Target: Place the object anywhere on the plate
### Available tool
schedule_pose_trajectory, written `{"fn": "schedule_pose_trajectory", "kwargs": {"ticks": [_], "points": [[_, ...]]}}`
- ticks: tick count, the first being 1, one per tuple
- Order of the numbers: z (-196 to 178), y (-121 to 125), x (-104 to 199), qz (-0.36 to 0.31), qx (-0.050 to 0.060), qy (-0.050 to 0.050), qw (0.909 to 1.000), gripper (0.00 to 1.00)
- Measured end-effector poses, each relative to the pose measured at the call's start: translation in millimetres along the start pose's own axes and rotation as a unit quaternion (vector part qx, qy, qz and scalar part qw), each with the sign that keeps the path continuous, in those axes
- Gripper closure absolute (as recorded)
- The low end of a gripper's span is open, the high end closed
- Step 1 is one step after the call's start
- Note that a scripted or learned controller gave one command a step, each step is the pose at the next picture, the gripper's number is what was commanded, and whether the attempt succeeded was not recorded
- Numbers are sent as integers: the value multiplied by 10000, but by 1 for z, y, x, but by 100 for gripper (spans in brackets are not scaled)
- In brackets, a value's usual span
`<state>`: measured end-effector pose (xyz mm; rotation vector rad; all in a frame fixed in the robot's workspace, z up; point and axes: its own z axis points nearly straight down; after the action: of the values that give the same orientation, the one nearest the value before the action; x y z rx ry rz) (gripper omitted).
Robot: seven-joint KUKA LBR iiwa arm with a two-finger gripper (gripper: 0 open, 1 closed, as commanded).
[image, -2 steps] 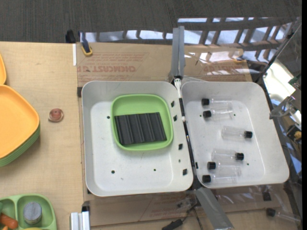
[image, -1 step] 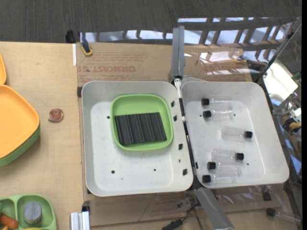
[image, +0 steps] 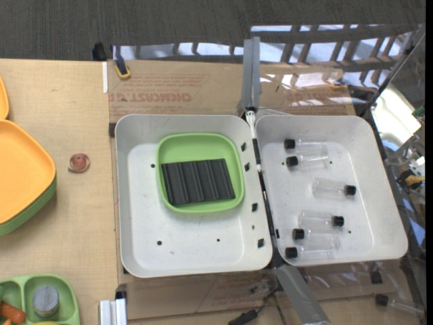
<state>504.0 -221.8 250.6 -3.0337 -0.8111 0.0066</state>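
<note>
Right bin (image: 379, 246) (vials (image: 331, 189)), left bin's plate (image: 200, 145).

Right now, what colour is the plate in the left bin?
Light green plate, seen in the camera view.

Green plate (image: 168, 152) bears a dark grey ribbed block (image: 197, 181).

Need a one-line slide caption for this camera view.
Green plate bearing a dark ridged block in the left bin; six clear black-capped vials lie scattered in the right bin.
</note>
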Motion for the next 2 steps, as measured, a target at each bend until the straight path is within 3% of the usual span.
{"fn": "schedule_pose_trajectory", "kwargs": {"ticks": [2], "points": [[-9, -13, -23, 767, 12, -10, 9971, 0]]}}
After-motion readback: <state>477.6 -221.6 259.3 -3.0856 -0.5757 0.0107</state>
